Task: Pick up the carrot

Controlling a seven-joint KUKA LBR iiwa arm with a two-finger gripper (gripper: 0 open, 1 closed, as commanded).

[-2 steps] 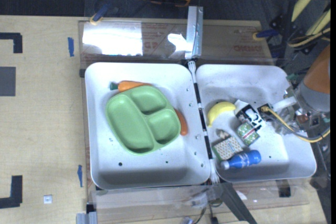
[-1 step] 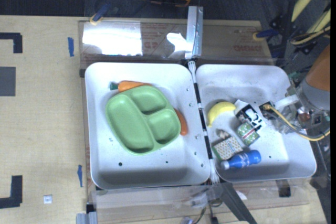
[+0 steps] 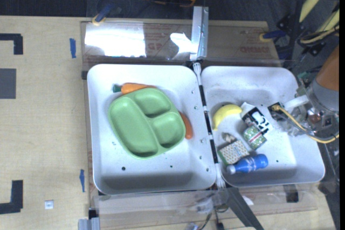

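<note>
The carrot [image 3: 137, 87], a tapered orange root with a green tip, lies in the left bin [image 3: 102, 132]. It is well apart from the gripper [image 3: 308, 117], across the divider, tucked against the far edge of a smooth green compartment plate [image 3: 145, 121]. The grey arm [image 3: 323, 93] reaches over the outer side of the right bin [image 3: 307, 169]. The gripper's closure state cannot be determined.

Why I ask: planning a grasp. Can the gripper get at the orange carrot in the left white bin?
Probably not cleanly: the green divided plate lies over part of the orange carrot, leaving a strip bare at the plate's far edge.
</note>
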